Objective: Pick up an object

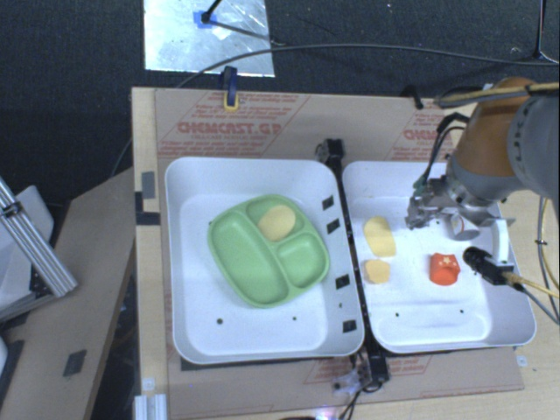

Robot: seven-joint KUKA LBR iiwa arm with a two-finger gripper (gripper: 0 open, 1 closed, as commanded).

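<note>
Lying below hand [426, 210]: red piece [444, 269]

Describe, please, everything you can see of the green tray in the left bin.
The green tray is a pale green, rounded, shallow dish that looks like plastic, divided by raised ridges into three compartments: one large and two smaller. It lies flat, turned at an angle, on the floor of the left white bin, near the middle. A pale yellow lump sits in its upper small compartment. The other two compartments hold nothing.
</note>
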